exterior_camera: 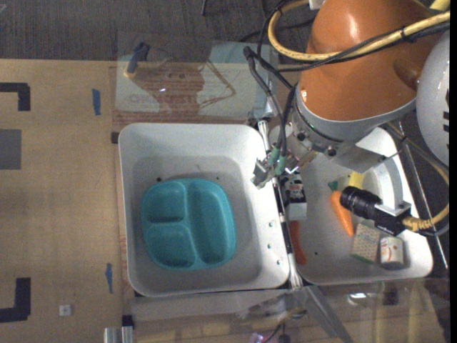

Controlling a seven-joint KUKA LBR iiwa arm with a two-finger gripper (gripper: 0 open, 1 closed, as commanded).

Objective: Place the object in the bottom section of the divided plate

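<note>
Orange-banded arm (357, 56) over the bins' shared edge, end effector (285, 171) state unclear, teal divided plate (188, 222) unobstructed.

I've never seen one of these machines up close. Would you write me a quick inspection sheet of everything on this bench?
Surface: tan bench with black corner marks and blue tape bits.
Job's things: teal divided plate, nothing on it, lying in the left white bin.
Clutter: right white bin holds an orange carrot-like piece, a small carton and other small items.
Grippers: gripper over the divide between the bins; finger state hidden.
Cables: yellow and black cables loop over the orange arm joint.
Surroundings: dark floor beyond the bench.
</note>
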